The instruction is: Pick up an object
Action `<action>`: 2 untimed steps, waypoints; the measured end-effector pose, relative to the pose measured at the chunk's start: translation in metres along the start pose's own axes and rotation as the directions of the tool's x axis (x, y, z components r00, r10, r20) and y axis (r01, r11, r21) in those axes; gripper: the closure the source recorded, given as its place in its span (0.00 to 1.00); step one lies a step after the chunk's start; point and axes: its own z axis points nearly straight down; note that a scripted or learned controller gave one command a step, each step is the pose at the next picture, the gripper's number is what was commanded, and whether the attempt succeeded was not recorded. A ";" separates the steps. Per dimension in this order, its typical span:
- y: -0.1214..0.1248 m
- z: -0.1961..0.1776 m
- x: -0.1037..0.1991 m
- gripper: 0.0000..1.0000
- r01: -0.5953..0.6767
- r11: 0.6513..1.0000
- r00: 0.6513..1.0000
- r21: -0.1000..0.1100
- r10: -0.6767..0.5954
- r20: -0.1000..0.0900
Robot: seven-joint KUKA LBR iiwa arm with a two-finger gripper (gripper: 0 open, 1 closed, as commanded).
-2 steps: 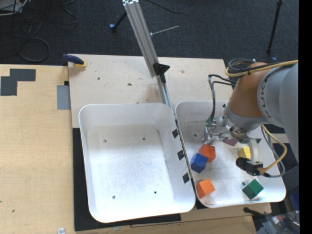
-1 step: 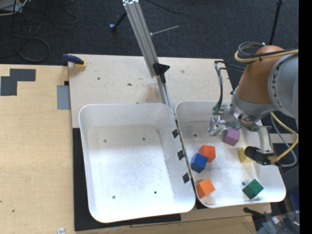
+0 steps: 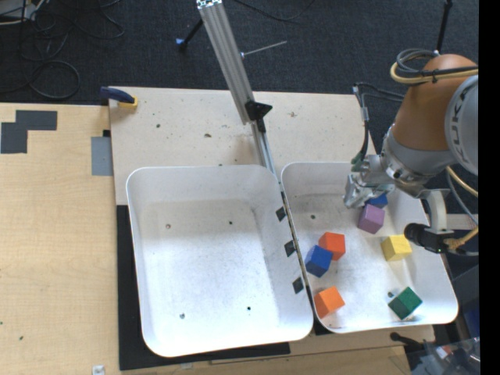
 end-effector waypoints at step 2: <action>-0.032 -0.002 0.101 1.00 0.003 1.000 1.000 0.007 -0.003 -0.003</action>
